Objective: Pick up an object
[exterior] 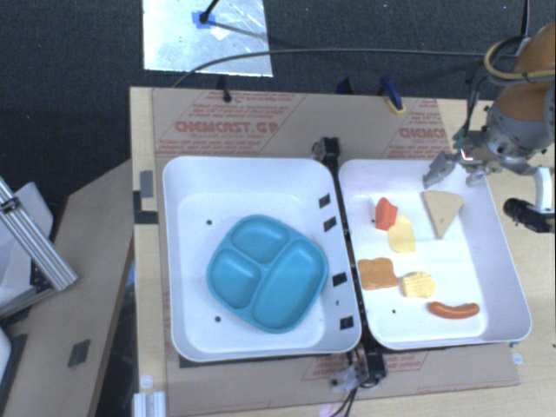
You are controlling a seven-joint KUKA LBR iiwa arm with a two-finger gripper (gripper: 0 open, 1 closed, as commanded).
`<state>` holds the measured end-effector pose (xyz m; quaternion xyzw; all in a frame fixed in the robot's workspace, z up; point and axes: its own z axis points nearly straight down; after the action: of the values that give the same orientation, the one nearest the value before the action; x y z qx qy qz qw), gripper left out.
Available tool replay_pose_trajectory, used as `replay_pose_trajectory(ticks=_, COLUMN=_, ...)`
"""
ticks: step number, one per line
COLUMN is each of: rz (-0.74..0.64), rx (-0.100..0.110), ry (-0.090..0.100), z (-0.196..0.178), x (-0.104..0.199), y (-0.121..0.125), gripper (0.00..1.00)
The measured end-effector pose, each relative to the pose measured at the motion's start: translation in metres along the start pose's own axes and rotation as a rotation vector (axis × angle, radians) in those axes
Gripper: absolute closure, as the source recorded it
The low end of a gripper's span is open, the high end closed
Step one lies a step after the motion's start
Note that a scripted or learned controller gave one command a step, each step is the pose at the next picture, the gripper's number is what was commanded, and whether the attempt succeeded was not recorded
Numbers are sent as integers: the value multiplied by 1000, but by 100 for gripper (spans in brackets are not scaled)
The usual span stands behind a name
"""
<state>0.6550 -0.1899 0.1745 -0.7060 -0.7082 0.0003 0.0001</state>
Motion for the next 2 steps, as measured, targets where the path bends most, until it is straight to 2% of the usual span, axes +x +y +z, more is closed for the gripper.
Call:
replay_pose_trajectory(ticks=1, rz=1, rx=2, ry=1, z=62, x=1, y=-4, gripper=0)
replay_pose_trajectory(ticks=2, rz=-3, rx=-8, ry=-1, z=84, x=2, y=0, gripper=0)
